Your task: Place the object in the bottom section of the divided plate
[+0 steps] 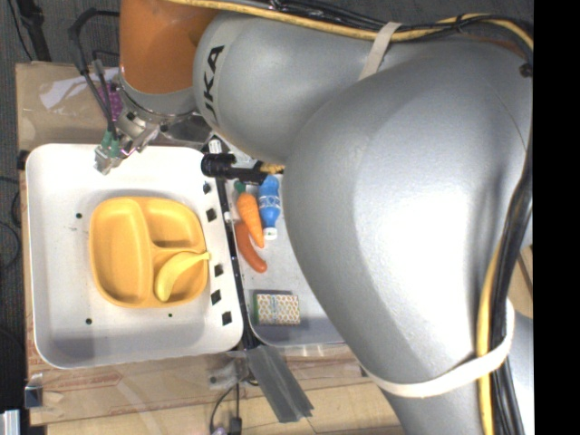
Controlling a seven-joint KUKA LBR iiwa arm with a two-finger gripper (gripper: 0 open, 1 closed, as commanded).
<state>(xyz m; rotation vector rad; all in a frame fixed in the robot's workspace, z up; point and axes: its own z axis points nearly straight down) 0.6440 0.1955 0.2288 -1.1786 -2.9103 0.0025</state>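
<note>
A yellow divided plate (122, 243) lies in the middle of the left white bin (54, 333). A yellow banana (178, 273) rests in the plate's lower right compartment, one end reaching up to the plate's right rim. My gripper (109, 157) hangs over the bin's far left corner, above and to the left of the plate and well apart from the banana. I see nothing held at its tip. The grey arm with its orange band (159, 43) crosses the top of the view.
The right bin (290, 338) is largely hidden under the arm. In its visible strip lie an orange carrot (250, 217), a blue bottle (269, 205), a red sausage (254, 259) and a small patterned block (277, 308). Black clips (217, 243) line the divider between the bins.
</note>
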